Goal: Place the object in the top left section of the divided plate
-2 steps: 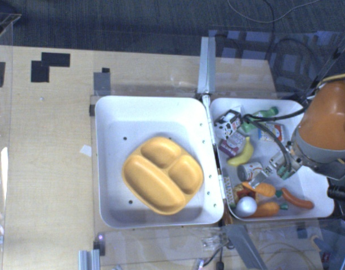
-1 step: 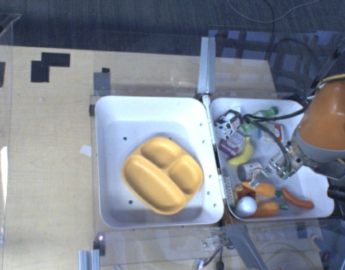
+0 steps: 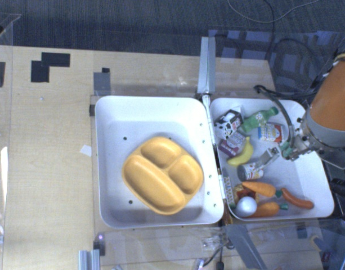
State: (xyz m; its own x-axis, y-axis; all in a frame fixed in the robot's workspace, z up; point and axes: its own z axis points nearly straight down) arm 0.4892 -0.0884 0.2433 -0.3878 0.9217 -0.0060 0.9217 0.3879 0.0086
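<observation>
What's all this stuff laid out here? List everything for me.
Bins: two, white, side by side on the bench.
Divided plate: one, yellow, left bin.
Banana: one, yellow, right bin, middle.
Bottle: one, green, right bin, far side.
Carrots: two, orange, right bin, near side.
Ball: one, white, beside the carrots.
Cow-patterned toy: one, black and white, right bin.
Arm: one, orange band, right edge.
Gripper: one, over the right bin.
</observation>
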